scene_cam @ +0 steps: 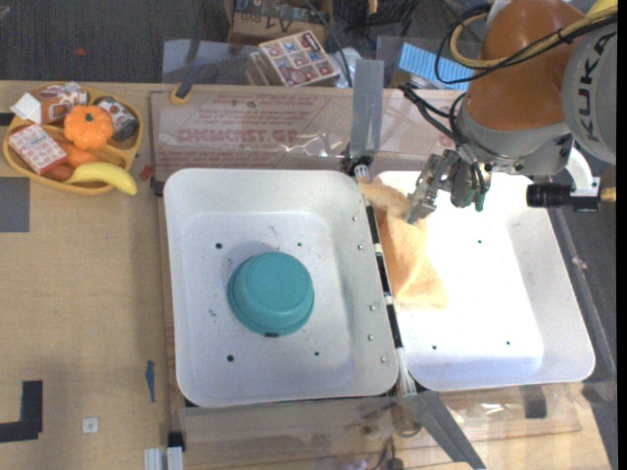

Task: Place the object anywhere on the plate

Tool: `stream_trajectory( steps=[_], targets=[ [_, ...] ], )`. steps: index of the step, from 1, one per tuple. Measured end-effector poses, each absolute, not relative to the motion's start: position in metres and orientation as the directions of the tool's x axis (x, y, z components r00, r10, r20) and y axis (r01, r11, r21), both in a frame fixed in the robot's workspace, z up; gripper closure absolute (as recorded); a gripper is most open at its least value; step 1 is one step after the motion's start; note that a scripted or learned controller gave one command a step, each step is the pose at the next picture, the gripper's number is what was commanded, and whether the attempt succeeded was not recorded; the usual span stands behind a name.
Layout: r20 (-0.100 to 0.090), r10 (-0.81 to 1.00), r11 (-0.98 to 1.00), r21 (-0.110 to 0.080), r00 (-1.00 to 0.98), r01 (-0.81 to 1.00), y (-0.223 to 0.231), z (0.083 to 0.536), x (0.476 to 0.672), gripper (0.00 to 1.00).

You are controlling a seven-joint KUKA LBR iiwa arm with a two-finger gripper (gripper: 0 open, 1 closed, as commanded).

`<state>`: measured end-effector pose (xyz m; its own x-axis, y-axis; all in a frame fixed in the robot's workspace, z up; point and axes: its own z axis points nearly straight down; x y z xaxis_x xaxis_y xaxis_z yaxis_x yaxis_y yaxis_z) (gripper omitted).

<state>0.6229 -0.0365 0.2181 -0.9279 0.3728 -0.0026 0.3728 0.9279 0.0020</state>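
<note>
Teal, round and low, the plate (271,293) sits upside-down or dome-like in the middle of the left bin (196,204); we cannot tell which way up it lies. Our gripper (431,199) hangs over the upper left part of the right bin (519,351), close to the wall shared by the two bins. We cannot tell whether it is apart or together, since it reads as a dark tangle against the bright bin floor. Just below and left of it, a pale orange cloth (409,260) lies crumpled along the right bin's left side, its upper end reaching toward the gripper. We cannot tell if they touch. Plate and cloth lie well apart, in separate bins. A bowl of toy fruit (71,140) rests on the bench at far left
</note>
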Motion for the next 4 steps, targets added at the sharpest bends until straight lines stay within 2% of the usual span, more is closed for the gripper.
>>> stream_trajectory(
  steps=[1, 2, 3, 4],
  targets=[
    [-0.004, 0.007, 1.0, 0.001, -1.0, 0.007, 0.003, 0.229, 0.608, 1.0],
    [-0.004, 0.0, 1.0, 0.002, -1.0, 0.0, 0.052, 0.222, 0.592, 1.0],
    [-0.004, -0.001, 1.0, 0.002, -1.0, -0.001, 0.098, 0.217, 0.561, 1.0],
    [-0.003, 0.0, 1.0, 0.002, -1.0, 0.0, 0.154, 0.219, 0.541, 1.0]
  ],
)
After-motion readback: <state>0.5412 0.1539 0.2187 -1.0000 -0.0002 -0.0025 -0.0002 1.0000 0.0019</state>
